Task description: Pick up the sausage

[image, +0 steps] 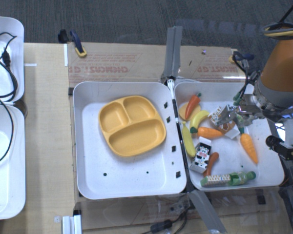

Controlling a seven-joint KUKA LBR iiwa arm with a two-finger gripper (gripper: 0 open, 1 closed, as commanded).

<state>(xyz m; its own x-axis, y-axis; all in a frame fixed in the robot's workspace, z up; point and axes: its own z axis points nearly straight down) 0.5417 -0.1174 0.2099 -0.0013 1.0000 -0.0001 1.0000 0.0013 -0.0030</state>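
Note:
The sausage (212, 163) is a short reddish-brown piece lying in the lower middle of the right bin (273, 172), leaning against a small white box (201, 155). My gripper (227, 117) hangs over the upper middle of that bin, well above and to the right of the sausage and apart from it. Just under the gripper lie an orange carrot (211, 132) and a small white and brown item (229, 128).
The right bin also holds a red chili (192, 106), two bananas (198, 119) (188, 141), a second carrot (249, 148) and a green bottle (230, 179) along the front wall. A yellow divided plate (132, 126) lies in the left bin (88, 179).

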